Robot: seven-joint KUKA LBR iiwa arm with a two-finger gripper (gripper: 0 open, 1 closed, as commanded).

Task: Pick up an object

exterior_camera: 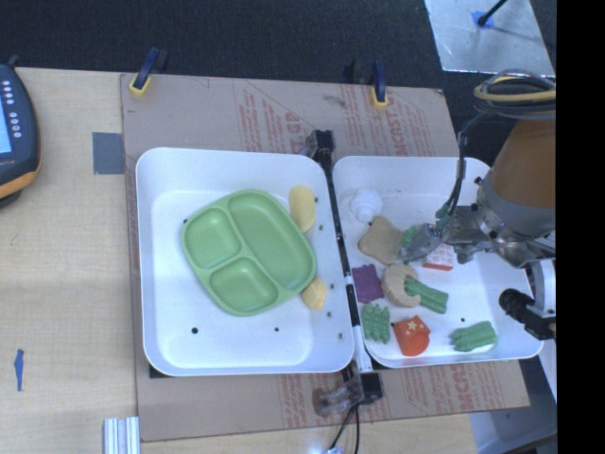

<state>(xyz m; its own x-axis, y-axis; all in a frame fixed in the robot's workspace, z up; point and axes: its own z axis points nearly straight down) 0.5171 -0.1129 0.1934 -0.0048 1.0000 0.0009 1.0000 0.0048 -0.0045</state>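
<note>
Camera view: arm was low over the right bin [378, 166], approach step of the pick, nothing seen lifted.

Gripper [437, 244] sat among the toys at bin centre; grip state could not be told, and no item showed in it. Likely target was the red-and-white piece [438, 259] just beside the tip, small, flat, partly hidden. Tan bread slice [380, 240] lay to its left, green pieces [428, 296] and a red strawberry-like toy [411, 335] nearer. Next move likely called for closing on one item, then lifting straight up. Left bin [161, 253] held a green divided plate [248, 251].
</note>
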